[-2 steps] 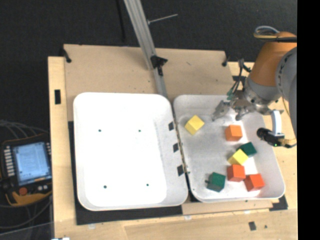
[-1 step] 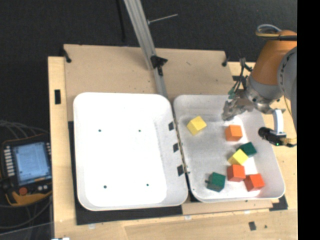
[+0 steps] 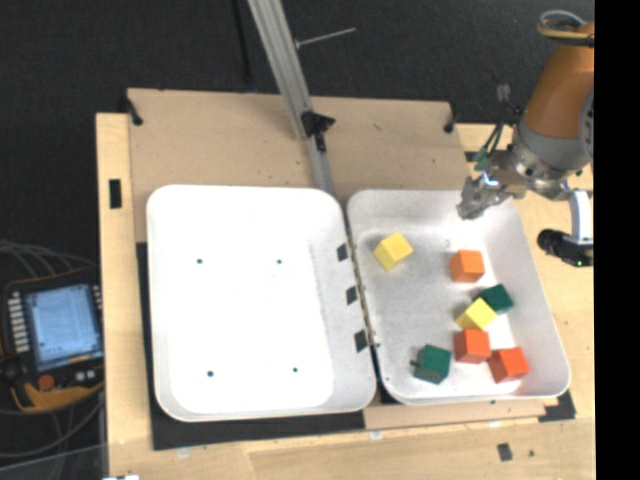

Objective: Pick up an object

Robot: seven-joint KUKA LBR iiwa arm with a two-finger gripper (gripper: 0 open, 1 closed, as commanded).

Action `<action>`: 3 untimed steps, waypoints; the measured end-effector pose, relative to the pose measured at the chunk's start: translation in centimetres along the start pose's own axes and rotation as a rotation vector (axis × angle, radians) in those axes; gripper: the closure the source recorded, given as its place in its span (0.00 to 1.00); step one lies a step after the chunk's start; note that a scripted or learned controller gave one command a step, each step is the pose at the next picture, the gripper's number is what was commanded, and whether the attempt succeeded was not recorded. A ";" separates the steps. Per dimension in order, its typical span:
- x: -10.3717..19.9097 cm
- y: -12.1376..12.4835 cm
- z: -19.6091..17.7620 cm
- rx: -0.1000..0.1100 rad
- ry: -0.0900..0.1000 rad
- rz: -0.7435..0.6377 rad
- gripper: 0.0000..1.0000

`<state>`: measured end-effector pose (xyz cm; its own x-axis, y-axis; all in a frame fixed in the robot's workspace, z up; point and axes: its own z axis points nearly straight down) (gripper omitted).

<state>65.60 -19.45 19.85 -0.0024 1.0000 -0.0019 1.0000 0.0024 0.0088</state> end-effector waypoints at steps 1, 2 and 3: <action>-0.7 -0.3 -4.8 0.002 0.000 0.002 1.00; -0.8 -0.1 -8.9 0.002 0.000 -0.001 1.00; 4.1 -2.0 -9.5 0.006 0.002 -0.004 1.00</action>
<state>63.48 -15.29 29.30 -0.0062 1.0000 -0.0001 1.0000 0.0062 0.0027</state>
